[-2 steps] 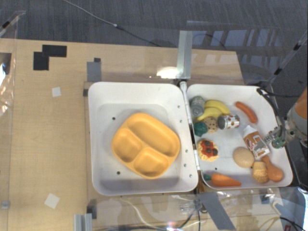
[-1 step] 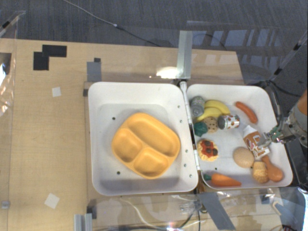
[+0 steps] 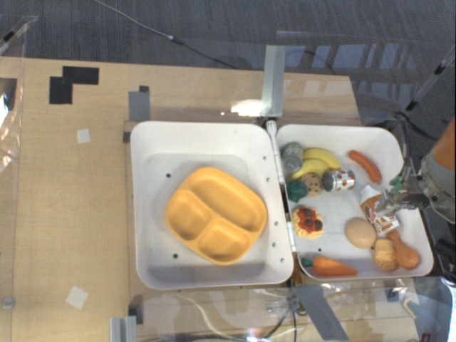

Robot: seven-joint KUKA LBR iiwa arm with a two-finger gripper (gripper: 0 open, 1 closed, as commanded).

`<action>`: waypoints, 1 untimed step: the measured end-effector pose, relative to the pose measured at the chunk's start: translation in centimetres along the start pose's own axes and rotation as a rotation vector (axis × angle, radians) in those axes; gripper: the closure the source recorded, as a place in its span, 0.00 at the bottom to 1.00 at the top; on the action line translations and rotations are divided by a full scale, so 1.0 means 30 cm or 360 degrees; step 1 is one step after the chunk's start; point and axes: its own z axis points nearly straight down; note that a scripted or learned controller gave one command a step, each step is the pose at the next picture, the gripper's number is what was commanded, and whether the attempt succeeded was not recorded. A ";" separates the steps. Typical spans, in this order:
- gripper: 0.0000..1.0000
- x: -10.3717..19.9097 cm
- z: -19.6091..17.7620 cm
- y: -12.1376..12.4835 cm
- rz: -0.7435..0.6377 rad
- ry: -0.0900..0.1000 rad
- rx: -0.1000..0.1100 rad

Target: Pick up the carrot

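White right bin [image 3: 335,132]: holds toy foods | orange carrot [image 3: 333,266]: lies along bin's near wall, left and nearer than claw, apart from it | gripper [image 3: 396,199]: above right side; open or closed cannot be told.

No legible text, small can [image 3: 340,181] label and carton [image 3: 378,216] print too blurred to read

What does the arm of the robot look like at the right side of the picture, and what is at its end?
The arm is grey, with an orange band at its upper part near the picture's edge. At its end sits a small gripper of pale metal with dark parts, thin and angular in shape. It is too small and blurred to tell how the jaws stand, or to read any marking.
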 end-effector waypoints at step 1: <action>1.00 0.021 0.024 -0.012 0.0207 0.0001 0.0001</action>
